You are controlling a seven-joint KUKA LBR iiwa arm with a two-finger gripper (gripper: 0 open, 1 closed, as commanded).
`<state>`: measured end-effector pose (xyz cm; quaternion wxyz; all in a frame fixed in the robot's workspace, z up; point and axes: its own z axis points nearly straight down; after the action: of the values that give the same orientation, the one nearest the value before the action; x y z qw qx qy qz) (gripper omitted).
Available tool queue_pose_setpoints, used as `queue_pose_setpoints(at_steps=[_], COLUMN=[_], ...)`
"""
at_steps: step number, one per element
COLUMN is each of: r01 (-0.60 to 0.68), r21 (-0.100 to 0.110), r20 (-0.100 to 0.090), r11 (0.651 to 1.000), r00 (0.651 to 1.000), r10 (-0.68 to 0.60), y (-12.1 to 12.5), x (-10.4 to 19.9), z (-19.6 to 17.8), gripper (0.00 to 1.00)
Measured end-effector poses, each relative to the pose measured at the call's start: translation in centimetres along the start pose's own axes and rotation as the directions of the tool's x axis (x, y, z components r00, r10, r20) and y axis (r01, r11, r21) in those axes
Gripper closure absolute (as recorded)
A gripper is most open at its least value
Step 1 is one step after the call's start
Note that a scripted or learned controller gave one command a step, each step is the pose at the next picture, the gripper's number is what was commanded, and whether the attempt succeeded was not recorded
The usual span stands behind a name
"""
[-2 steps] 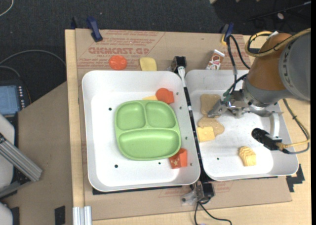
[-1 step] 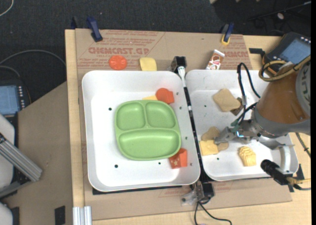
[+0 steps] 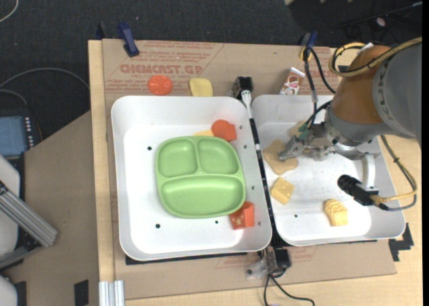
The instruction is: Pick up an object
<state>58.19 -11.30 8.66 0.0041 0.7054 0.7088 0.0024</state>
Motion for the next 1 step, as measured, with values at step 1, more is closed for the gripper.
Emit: queue_pose_setpoints(at_steps=[1], r01=[-0.007], r21=[0.018], r20=[-0.006], r11=[1.0], r00=[1.0], r10=[0.007], y=[-10.71], x=[1.87], z=[-3.47], gripper=[0.0])
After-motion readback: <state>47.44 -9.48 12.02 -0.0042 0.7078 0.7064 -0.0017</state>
